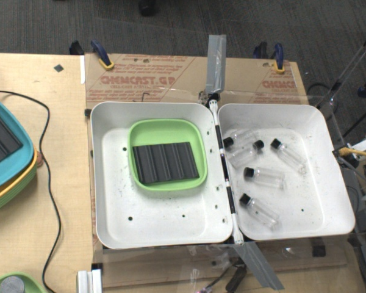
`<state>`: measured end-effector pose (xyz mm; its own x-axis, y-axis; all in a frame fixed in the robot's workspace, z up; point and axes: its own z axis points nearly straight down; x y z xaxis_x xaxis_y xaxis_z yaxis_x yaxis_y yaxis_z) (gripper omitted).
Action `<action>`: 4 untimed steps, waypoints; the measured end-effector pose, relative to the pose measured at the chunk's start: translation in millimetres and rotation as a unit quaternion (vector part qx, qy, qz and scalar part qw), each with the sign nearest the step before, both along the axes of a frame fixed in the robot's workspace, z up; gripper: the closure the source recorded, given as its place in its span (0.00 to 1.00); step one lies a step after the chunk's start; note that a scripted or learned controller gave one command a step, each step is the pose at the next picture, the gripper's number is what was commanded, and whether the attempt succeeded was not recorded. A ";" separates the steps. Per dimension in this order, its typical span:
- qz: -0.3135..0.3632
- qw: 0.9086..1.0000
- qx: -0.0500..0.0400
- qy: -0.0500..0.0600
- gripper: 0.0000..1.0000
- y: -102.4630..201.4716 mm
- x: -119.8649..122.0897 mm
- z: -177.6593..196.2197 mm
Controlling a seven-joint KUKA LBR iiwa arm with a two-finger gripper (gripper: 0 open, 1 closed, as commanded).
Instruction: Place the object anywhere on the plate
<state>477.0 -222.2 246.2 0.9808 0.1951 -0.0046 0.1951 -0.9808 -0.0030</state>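
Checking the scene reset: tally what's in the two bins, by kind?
Clear vials with black caps, right bin: 5 ()
Green plate, left bin: 1
Dark ribbed insert on the plate: 1
Total: 7
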 end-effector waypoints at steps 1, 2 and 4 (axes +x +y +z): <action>0.000 1.000 0.000 0.000 0.00 -0.2 0.0 -0.2; 0.001 1.000 -0.001 0.000 0.00 -0.3 0.1 3.4; 0.002 1.000 -0.001 0.000 0.00 0.2 0.6 30.1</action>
<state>477.5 -222.1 276.2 0.9798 0.2000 -0.0057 0.2000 -0.9798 -0.0022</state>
